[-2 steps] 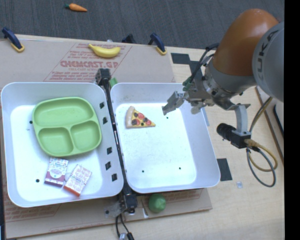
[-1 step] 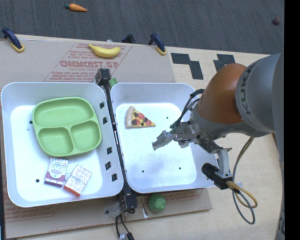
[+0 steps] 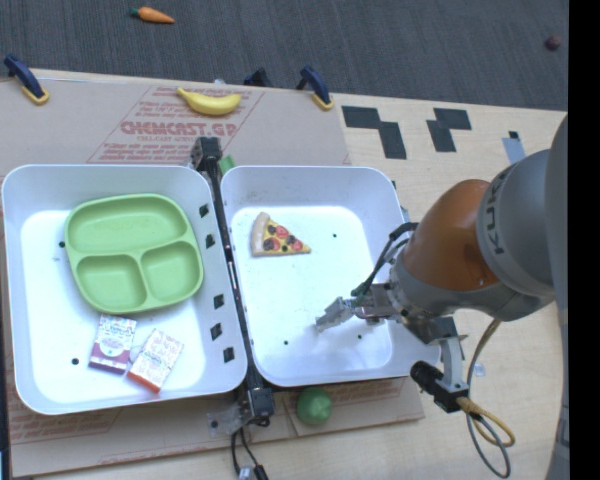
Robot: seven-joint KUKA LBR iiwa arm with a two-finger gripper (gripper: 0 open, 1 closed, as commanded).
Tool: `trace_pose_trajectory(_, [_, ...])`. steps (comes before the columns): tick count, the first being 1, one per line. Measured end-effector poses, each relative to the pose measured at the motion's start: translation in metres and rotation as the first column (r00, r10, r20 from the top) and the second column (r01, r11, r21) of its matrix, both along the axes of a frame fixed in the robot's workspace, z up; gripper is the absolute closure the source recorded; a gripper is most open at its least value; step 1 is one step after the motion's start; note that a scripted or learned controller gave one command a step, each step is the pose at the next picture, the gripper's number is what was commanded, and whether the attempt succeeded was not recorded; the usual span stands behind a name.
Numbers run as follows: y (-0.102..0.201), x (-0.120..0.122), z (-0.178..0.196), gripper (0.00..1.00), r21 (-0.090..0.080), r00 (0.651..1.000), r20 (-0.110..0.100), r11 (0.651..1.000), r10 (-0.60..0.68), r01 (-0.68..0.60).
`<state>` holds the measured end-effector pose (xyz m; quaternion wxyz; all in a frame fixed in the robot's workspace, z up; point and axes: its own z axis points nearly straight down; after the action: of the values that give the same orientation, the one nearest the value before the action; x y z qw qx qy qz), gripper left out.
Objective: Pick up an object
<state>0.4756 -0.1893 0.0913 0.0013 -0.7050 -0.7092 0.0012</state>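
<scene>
White bins: I count one green tray [image 3: 133, 248], two cartons [image 3: 137, 352], one pizza slice [image 3: 277, 237]; tool [image 3: 332, 316] state indiscernible.

Gripper [image 3: 332, 315] low over right bin [image 3: 380, 190], at its 5 o'clock. Pizza slice [image 3: 276, 237] lies at 11 o'clock, well apart. Left bin [image 3: 20, 193] holds green tray [image 3: 132, 249] and two packets [image 3: 136, 352].

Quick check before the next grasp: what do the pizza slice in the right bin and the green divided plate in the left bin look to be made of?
The triangular pizza slice looks like a moulded plastic toy: flat, with painted-looking red rounds and a tan crust edge. The green three-compartment plate seems to be smooth plastic or silicone, given its even pale colour, soft sheen and rounded dividers. The white right bin appears to be thin glossy plastic.
</scene>
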Motion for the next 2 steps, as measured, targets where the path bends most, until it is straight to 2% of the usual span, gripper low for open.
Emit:
trace_pose_trajectory(1, [-0.022, 0.072, 0.001, 0.00, 0.001, 1.000, 0.002, 1.000, -0.001, 0.001])
trace_pose_trajectory(2, [-0.021, 0.072, 0.011, 1.00, 0.000, 1.000, 0.000, 1.000, 0.004, -0.004])
